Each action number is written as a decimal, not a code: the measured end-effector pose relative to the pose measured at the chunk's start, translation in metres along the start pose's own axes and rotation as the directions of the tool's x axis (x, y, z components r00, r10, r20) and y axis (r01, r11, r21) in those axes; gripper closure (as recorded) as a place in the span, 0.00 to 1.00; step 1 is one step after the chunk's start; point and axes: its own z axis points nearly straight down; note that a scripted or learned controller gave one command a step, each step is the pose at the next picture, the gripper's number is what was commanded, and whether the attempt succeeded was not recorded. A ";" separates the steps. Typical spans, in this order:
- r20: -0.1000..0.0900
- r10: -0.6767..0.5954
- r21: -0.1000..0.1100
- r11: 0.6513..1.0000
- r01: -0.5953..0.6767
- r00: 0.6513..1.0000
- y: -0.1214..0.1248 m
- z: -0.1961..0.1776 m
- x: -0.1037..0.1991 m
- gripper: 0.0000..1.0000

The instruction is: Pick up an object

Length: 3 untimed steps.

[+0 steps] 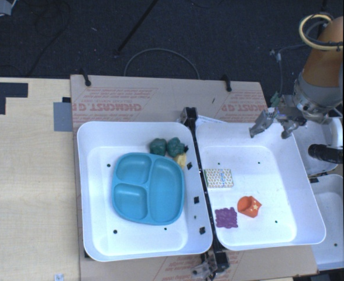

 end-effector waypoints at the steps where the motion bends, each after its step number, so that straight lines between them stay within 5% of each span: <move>1: 0.002 -0.002 -0.013 1.000 0.002 1.000 0.002 -0.009 0.000 0.00; 3: 0.002 -0.001 -0.010 1.000 0.001 1.000 0.006 0.107 -0.007 0.00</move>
